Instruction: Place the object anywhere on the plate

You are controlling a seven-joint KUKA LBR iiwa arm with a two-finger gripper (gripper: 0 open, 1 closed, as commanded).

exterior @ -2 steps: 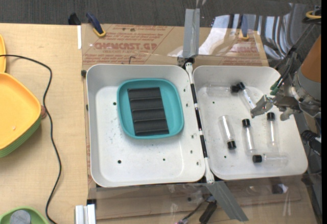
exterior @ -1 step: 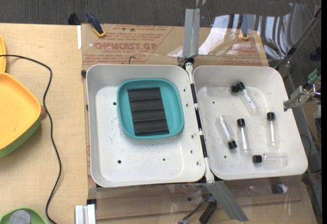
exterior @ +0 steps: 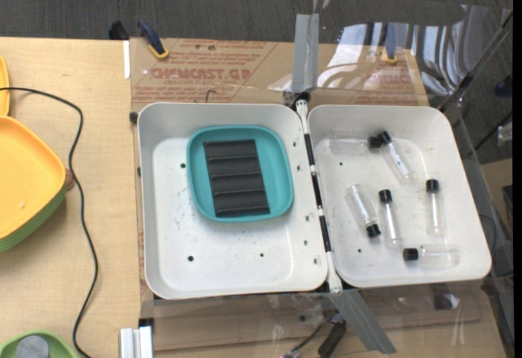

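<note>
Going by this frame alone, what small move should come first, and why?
Probably a reach toward the right bin to line up over one clear vial, perhaps the black-capped vial near its middle, which lies apart from its neighbours. All five vials lie in that bin, while the teal plate in the left bin carries just its dark ribbed insert.

Camera spot: I look down from high above the counter.
Facing: my view tips a bit, so the far floor shows at the top.
How near: far enough that I see the left bin and the right bin whole.
Views: one.
</note>
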